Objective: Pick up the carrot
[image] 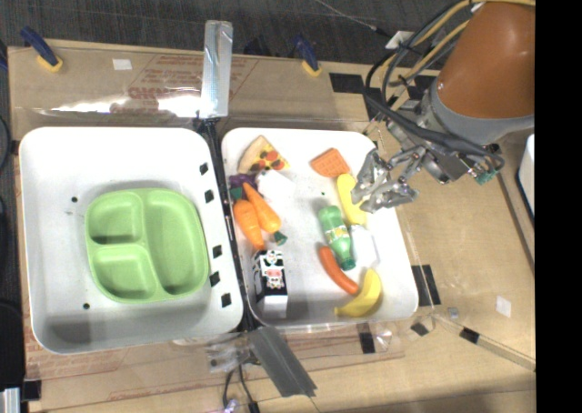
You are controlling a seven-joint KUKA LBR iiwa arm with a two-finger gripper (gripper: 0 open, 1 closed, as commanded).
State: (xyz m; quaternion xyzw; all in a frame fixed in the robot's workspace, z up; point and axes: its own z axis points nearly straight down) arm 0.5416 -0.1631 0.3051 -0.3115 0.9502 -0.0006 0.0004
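Rightward, in the right bin: carrot by the left wall, pizza slice, green bottle, two bananas, small carton, its print unreadable. Left bin: green divided plate. Gripper at the right rim; finger spread impossible to tell.

One fixed cam above bench, slanted down on both bins.

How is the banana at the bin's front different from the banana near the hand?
The front banana lies whole in view near the bin's front edge, curved beside a carrot. The other banana lies farther back, partly covered by the hand. Both are yellow and lie in the right bin.
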